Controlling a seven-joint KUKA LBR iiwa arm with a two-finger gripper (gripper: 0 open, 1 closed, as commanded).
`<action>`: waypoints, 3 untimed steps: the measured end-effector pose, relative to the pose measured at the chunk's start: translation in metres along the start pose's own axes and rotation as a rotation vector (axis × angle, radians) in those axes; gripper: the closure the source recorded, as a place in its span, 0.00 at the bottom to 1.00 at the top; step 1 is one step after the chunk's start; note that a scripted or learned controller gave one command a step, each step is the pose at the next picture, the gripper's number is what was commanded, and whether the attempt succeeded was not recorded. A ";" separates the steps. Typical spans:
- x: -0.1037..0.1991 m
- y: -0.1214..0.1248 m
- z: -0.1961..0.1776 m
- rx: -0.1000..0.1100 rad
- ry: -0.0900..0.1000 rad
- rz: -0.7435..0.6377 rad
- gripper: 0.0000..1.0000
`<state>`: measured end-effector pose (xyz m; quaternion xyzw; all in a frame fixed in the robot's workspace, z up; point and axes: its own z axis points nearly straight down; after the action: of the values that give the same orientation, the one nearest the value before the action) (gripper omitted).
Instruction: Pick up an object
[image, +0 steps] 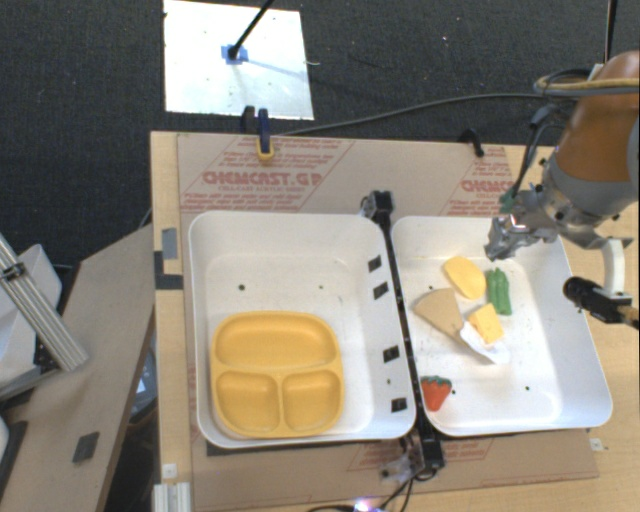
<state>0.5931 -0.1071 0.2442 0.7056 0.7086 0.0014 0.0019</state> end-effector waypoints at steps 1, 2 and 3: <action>0.047 -0.010 0.014 0.004 0.001 -0.003 1.00; 0.098 -0.026 0.024 0.005 0.001 -0.003 1.00; 0.153 -0.025 0.018 0.003 0.002 -0.006 1.00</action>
<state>0.5670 0.0456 0.2257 0.7035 0.7107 0.0011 -0.0001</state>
